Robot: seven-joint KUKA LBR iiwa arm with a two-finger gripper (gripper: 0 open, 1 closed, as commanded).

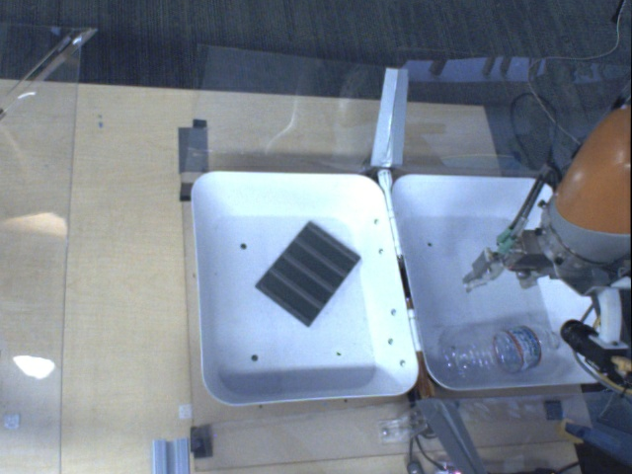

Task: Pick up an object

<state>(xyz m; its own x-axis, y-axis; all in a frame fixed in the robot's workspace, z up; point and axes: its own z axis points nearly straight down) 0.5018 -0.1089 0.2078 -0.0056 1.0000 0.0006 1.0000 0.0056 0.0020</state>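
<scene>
- Camera view, nearest me: a clear plastic bottle (491,351) lies on its side at the near wall of the right bin (434,255), cap end pointing toward the arm, label band near that end.
- Left bin (222,294) holds one dark ribbed rectangular pad (308,273), lying flat and turned diagonally, well apart from all four walls.
- Arm (592,196) enters from the right; orange band visible above the wrist. The tool (486,270) hangs over the middle of the right bin, beyond the bottle and apart from it.
- Tool state: I cannot tell whether it is spread or pressed together; the tip is small and blurred. Nothing visible pinched in it.
- My read: the approach step, no object secured yet. The bottle is the closer candidate.
- To do it well, I'd bring the tool toward the near wall, centre it over the bottle's body and close across its width, not along its length. It is round and light, so likely to roll or squirt out; the near wall leaves little room for a finger.
- The flat pad looks harder: low profile, little edge to catch.
</scene>
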